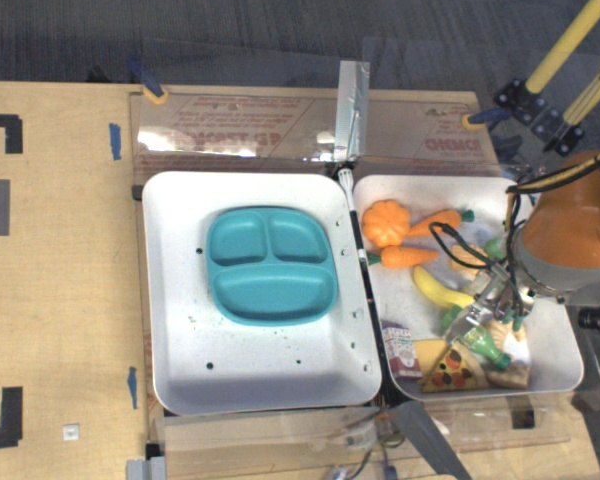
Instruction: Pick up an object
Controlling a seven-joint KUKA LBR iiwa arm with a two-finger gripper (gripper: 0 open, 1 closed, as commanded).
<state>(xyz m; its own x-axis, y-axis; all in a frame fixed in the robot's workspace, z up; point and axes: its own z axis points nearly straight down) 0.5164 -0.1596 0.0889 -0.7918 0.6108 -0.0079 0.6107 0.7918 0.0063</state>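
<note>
The tool (477, 316) hangs low in the right bin (570, 363), among toy food; I cannot tell how it is set. The banana (438, 289) lies just left of it, its long axis running diagonally toward the tool.

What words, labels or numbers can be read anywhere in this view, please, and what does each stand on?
Red print on the left clear panel behind the bins: reversed and blurred, unreadable.
Red print on the right clear panel: likewise reversed, unreadable.
Small packet in the right bin: printing too small to read.
Nothing else bears text.
</note>
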